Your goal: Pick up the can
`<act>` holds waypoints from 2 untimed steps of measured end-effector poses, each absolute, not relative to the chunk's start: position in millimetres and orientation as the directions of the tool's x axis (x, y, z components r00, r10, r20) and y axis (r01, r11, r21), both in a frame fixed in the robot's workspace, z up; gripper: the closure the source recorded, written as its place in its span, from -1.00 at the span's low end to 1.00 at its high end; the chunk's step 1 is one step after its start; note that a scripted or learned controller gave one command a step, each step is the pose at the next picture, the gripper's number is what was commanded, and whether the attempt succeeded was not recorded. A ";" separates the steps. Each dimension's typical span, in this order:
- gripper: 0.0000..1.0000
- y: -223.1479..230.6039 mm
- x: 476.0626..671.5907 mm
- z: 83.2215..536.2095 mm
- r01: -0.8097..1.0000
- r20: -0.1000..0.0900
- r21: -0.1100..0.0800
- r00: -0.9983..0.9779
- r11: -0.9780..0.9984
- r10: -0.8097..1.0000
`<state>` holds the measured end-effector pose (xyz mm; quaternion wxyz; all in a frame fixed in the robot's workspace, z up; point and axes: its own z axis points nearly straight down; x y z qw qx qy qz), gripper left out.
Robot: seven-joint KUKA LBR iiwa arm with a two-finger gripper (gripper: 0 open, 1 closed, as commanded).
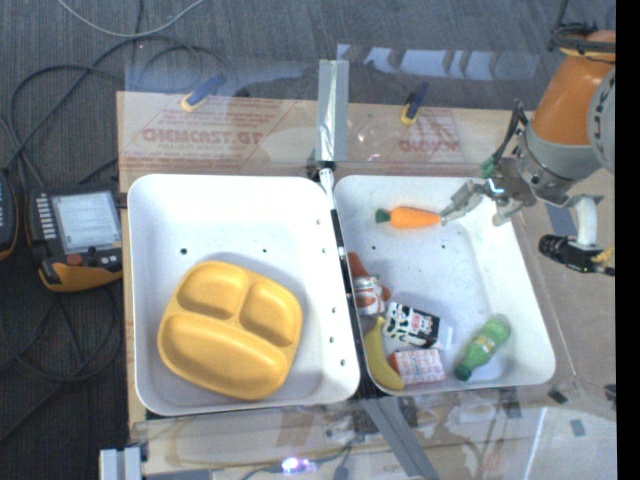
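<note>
The small red-and-white metal can (367, 293) lies untouched by the right white bin's (520, 268) left wall. The gripper (478, 197) — fingers apart, holding nothing — hangs far from the can, so the pick-up is not begun.

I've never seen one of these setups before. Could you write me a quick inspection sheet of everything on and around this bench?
Surface: two shallow white bins, left bin and right bin, side by side on a bench.
Job's things: can lying at the right bin's left wall, untouched.
Clutter: carrot near the right bin's top; green bottle, black-and-white carton, banana and pink packet along its lower part; yellow divided tray in the left bin.
Grippers: end effector low over the right bin's upper right, just right of the carrot, holding nothing.
Cables: loose cables on the floor, upper left.
Surroundings: grey carpet; a small screen device left of the bench.
</note>
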<state>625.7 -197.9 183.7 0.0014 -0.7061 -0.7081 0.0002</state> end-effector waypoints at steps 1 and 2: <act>-1.00 -220.4 626.0 168.2 0.992 -0.004 -0.003 -0.127 0.127 0.992; 1.00 -219.5 626.6 177.4 0.992 -0.006 -0.004 -0.129 0.129 0.992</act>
